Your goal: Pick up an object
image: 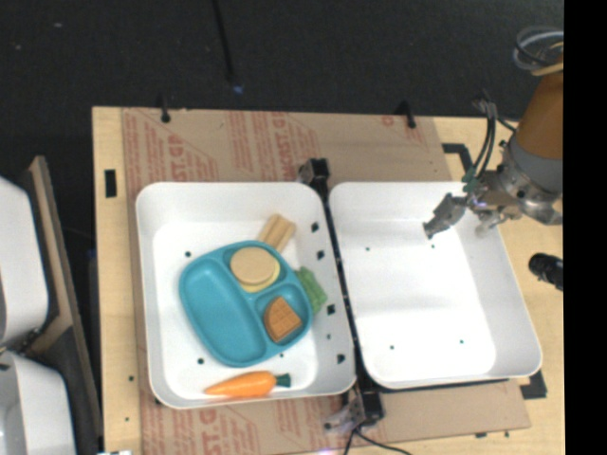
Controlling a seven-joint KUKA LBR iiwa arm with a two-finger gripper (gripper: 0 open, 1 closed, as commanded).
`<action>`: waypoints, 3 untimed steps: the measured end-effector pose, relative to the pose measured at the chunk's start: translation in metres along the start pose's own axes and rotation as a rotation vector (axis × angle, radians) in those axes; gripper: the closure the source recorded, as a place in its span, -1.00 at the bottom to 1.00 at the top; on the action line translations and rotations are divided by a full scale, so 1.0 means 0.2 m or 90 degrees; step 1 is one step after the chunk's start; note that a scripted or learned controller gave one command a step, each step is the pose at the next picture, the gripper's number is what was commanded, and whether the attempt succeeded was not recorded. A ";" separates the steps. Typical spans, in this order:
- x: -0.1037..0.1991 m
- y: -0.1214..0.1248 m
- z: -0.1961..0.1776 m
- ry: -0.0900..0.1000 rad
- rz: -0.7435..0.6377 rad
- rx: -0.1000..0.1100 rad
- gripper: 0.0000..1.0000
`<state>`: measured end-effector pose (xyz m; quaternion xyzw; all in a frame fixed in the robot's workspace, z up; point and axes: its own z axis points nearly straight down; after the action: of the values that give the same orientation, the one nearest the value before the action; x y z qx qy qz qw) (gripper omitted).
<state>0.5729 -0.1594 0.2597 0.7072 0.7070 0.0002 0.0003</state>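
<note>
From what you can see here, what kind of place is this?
Probably a robot lab bench for grasping trials: two white bins side by side on a board, toy food like a carrot and a blue tray, and an arm's gripper.

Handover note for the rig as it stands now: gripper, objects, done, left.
Gripper: over the upper right part of the right bin, nothing seen between its fingers.
Objects: all in the left bin. Blue divided tray carries a round tan piece and a brown piece. Wooden block lies at the tray's upper edge, green piece at its right edge, carrot along the bin's front wall.
Done: no pick yet.
Left: move over to the left bin, grasp one object, lift.
</note>
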 end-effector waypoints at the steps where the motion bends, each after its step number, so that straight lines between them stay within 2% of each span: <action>1: -0.04 0.32 0.02 0.000 -0.001 0.001 -1.00; 2: -0.07 0.33 0.22 0.000 0.000 0.002 -1.00; 3: -0.21 0.33 0.56 0.000 0.001 0.004 -1.00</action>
<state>0.6383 -0.2021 0.1479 0.7080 0.7062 -0.0017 -0.0017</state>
